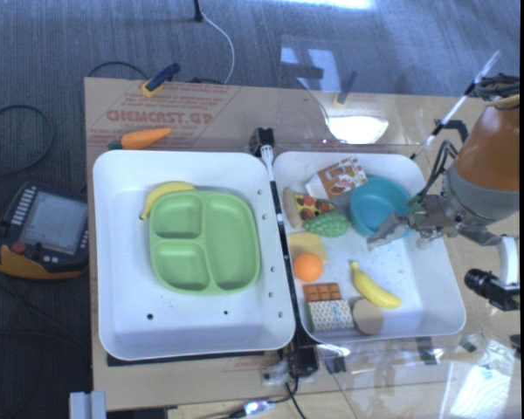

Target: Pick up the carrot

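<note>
The carrot (145, 136) is orange and lies on the brown bench top beyond the far left corner of the left bin (105, 234), outside both bins. My gripper (387, 232) hangs low over the right bin (437, 308), beside the near right edge of a blue bowl (375, 204). It is far to the right of the carrot, with nothing seen in it. The grey arm with its orange band (498, 151) reaches in from the right.
A green divided plate (205, 238) fills the left bin, with a banana (164, 193) at its far left rim. The right bin holds a green fruit (330, 225), an orange (308, 267), a second banana (374, 288), a snack box (341, 177) and small blocks (325, 304).
</note>
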Tool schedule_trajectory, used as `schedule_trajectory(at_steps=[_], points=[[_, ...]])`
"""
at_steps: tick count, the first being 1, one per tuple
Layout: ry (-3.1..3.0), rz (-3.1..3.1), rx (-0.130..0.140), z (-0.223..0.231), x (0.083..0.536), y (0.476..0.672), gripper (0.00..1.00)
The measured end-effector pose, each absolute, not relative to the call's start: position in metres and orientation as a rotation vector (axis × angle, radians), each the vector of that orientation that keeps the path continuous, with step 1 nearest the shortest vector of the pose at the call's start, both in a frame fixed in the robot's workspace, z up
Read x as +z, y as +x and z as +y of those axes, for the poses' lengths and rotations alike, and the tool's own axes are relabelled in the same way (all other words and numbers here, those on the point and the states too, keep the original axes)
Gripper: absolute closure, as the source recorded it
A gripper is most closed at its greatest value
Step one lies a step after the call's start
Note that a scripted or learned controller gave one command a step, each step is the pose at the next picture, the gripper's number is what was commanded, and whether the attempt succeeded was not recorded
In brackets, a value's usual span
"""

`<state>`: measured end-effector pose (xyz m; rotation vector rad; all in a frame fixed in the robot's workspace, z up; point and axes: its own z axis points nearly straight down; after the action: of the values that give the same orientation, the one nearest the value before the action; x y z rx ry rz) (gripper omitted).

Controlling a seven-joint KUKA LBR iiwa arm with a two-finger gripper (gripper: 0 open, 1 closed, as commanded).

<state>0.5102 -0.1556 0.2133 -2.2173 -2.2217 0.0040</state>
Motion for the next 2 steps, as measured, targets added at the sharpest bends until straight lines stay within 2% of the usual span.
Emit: schedule_trajectory(at_steps=[1, 2], points=[[-2.318, -2.11, 0.006, -0.072, 0.181, 0.534, 0.0], [-2.202, -2.25, -0.012, -0.1, 0.091, 0.516, 0.0]])
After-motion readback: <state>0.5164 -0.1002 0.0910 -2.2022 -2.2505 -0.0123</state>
